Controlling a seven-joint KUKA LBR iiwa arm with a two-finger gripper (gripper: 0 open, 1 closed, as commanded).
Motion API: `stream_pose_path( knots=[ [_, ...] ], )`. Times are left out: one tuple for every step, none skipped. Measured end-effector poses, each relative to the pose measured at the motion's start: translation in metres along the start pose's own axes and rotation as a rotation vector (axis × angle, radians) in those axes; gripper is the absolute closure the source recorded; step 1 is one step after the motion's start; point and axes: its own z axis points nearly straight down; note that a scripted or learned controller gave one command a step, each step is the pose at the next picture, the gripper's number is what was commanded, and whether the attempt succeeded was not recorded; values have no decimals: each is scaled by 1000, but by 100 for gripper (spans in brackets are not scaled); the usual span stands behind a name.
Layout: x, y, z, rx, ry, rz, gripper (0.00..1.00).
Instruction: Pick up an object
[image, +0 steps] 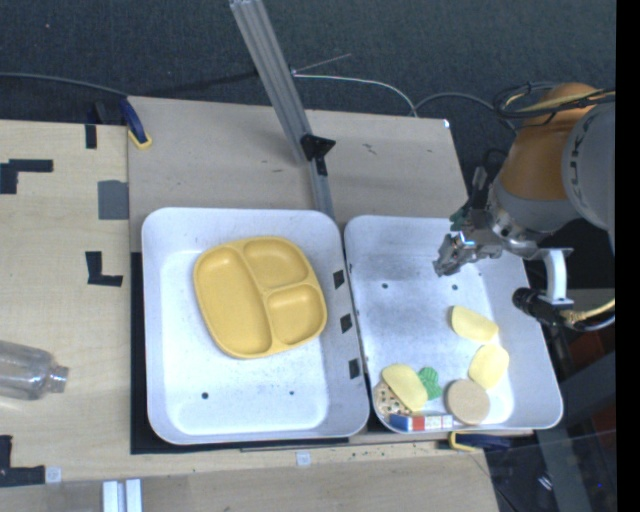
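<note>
The pincer (452, 252) hangs over the upper part of the right bin (400, 250), and whether it is parted or closed I cannot tell; nothing shows in its grip. The nearest candidate, a pale yellow lump (473, 324), lies just below it, with more toy foods heaped at the bin's lower edge; it looks light, smooth and rounded, so likely to slip, and is best pinched across its narrow middle. The left bin (170, 300) carries a yellow divided tray (260, 295); no writing is readable.
</note>
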Motion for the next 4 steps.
stream_pose_path(
  knots=[
    [21,-61,83,-10,-3,5,100],
    [76,-41,-27,-17,-3,-2,100],
    [69,-33,-53,-12,-3,2,100],
    [50,-11,-64,-11,-3,2,100]
  ],
)
